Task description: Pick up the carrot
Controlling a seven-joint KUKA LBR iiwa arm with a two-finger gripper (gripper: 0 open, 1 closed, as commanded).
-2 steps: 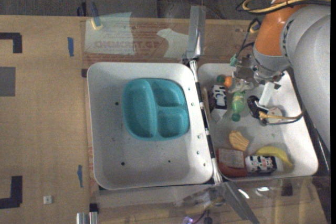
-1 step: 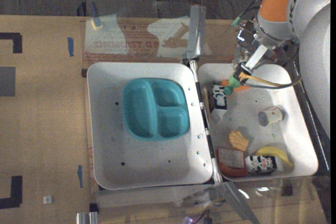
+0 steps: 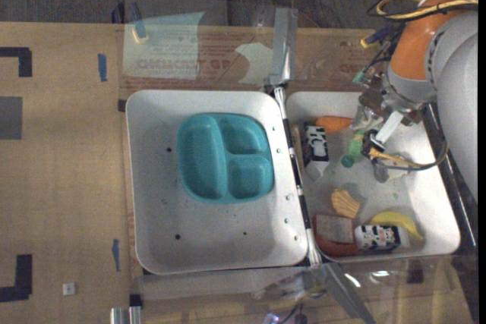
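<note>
Well away from the hand (image 3: 370, 134), on the side opposite the arm, the left bin (image 3: 144, 186) holds a teal divided plate (image 3: 225, 156) lying flat, and both bins rest on the tan worktop (image 3: 61, 186). Just beside the hand, toward that plate, a small black-and-white carton (image 3: 316, 143) lies in the right bin (image 3: 433, 197). Below the hand toward the near rim sit a ridged yellow chip-like piece (image 3: 345, 202), a banana (image 3: 397, 222) and a white bottle lying on its side (image 3: 380, 237) (its label too blurred to read).

Orange carrot (image 3: 332, 122), teal plate (image 3: 225, 156), yellow banana (image 3: 398, 222), white bins (image 3: 152, 186)
</note>
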